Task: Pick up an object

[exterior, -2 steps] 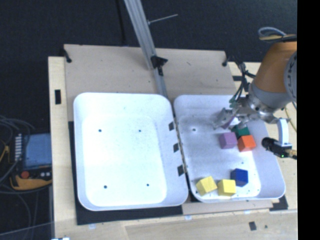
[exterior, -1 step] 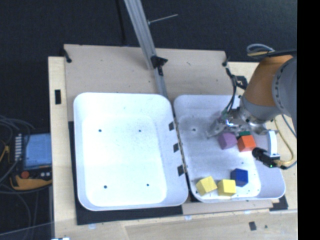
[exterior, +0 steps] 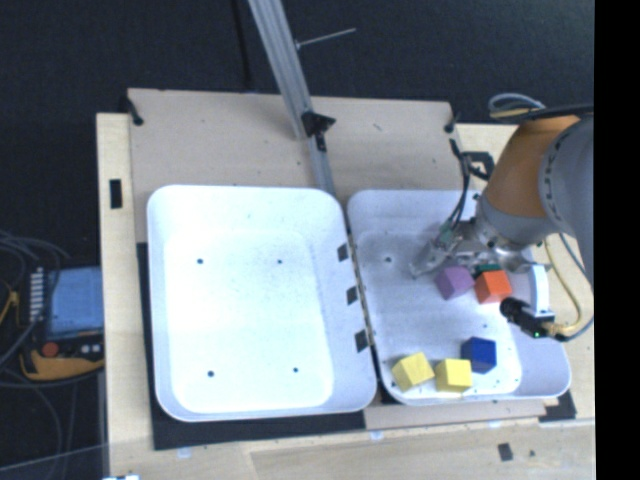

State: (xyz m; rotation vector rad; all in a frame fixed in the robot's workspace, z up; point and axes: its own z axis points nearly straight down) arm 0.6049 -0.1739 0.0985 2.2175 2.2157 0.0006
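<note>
The right bin (exterior: 400,218) holds several small blocks. A purple block (exterior: 454,281) and an orange block (exterior: 492,287) lie side by side near the bin's middle right. A blue block (exterior: 480,353) and two yellow blocks (exterior: 413,371) (exterior: 454,374) sit along the front edge. My gripper (exterior: 440,253) reaches down from the right, just up and left of the purple block and close to it. The grey arm with its orange band (exterior: 525,178) covers the bin's right side.
The left bin (exterior: 240,298) lies beside the right one, with a raised divider between them. A slanted metal rail (exterior: 290,68) runs from the top to the bins' back edge. Cables and a blue box (exterior: 75,303) sit off the bench at left.
</note>
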